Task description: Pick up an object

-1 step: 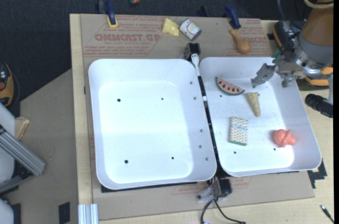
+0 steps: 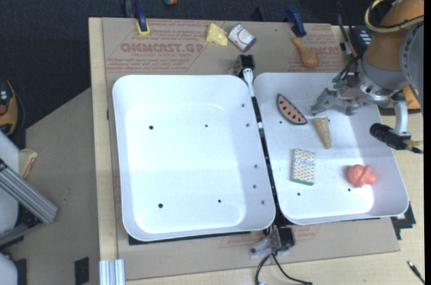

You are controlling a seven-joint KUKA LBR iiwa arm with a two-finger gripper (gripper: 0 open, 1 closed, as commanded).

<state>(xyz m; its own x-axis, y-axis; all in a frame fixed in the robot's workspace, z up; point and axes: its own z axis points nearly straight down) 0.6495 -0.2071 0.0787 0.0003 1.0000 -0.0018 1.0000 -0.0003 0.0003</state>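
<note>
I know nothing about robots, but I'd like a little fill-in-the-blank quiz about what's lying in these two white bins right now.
1. The watermelon slice, the cone, the patterned block and the pink lump all lie in the ____ bin as the camera sees it.
2. The thing closest to the gripper is the ____.
3. The pink lump lies to the ____ of the patterned block in the view.
4. The number of things in that bin is ____.

Missing words: right; cone; right; four

Both white bins (image 2: 182, 155) look like smooth, faintly glossy plastic — the bench board (image 2: 168, 46) beneath, matt brown cardboard-like sheet.
</note>
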